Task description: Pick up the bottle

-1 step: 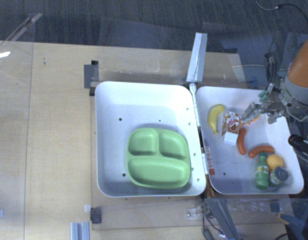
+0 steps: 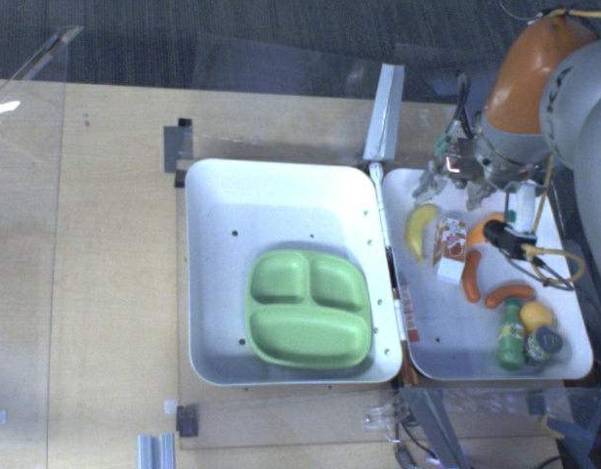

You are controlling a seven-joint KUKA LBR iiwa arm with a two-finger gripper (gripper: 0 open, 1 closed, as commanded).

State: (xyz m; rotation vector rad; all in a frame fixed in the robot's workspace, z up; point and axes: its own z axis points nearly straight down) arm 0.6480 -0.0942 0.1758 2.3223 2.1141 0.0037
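The bottle [image 2: 512,340] is small and green with a pale label, and it stands in the near right corner of the right bin [image 2: 432,350]. My gripper [image 2: 451,190] hangs over the far end of that same bin, well behind the bottle and to its left. Its fingers are spread open with nothing between them. The banana [image 2: 419,231] lies just below the gripper.
Around the bottle are a yellow lemon [image 2: 537,315], a dark round cap-like object [image 2: 549,341] and an orange sausage shape [image 2: 508,293]. A small carton [image 2: 450,245] and another orange piece [image 2: 473,270] lie mid-bin. A green divided tray [image 2: 308,308] sits in the left bin [image 2: 222,262].
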